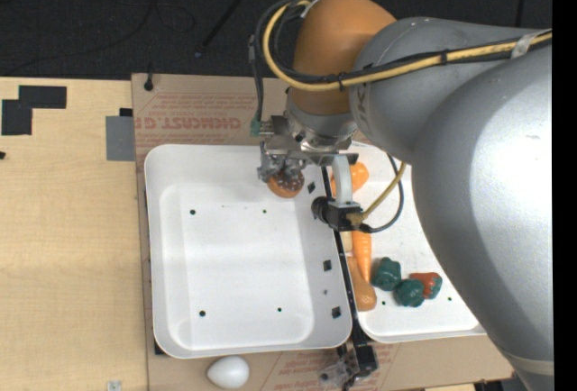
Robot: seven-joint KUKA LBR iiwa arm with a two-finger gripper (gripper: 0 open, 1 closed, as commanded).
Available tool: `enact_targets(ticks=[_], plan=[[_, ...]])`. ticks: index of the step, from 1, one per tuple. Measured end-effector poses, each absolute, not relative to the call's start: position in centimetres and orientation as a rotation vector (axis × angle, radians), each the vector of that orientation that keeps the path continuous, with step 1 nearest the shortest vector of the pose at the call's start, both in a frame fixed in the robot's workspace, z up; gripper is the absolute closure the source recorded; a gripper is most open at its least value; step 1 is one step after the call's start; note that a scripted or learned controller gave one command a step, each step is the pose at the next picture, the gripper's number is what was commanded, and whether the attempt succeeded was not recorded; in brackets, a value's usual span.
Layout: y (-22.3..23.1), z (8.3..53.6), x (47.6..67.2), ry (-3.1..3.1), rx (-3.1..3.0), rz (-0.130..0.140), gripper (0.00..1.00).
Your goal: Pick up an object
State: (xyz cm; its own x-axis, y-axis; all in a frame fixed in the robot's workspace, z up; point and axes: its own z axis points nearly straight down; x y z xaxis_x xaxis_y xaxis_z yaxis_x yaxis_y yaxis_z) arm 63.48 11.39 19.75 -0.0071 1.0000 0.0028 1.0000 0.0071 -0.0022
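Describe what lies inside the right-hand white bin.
The right bin holds a long orange carrot-like piece, two dark green lumps and a small red-orange piece. The grey arm covers the bin's far and right parts, so anything there is hidden.

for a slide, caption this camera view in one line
KUKA arm's gripper over the left bin with a brown object at its tip.

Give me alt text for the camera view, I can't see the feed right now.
The end effector hangs over the upper right corner of the left bin, with a small brown round object right at its tip. In the right bin lie a long orange piece, two teal lumps and a small red-orange piece. A white egg rests outside the left bin's front edge.
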Motion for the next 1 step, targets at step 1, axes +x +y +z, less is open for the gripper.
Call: enact_targets(ticks=[1], plan=[[9.80,26.96,64.49,-2.225,-2.222,-0.006,1.00]])
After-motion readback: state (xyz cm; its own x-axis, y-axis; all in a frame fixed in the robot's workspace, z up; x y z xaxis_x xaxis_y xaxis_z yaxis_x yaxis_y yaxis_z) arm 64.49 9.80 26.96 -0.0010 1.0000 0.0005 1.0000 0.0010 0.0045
